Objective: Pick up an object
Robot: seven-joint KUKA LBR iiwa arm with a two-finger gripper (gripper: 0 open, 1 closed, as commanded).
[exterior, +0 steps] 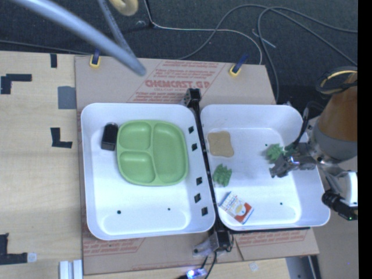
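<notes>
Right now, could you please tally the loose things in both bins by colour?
Green: 3 (divided plate, leafy piece, leafy piece by the claw)
Black: 1 (block)
Tan: 1 (flat piece)
White and red: 1 (packet)
Total: 6

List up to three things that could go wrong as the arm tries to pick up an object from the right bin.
1. The gripper sits beside the small green piece near the right bin's wall; it might nudge it away.
2. The arm could strike that wall.
3. The flat tan piece and the card packet may be hard to grasp.
</notes>
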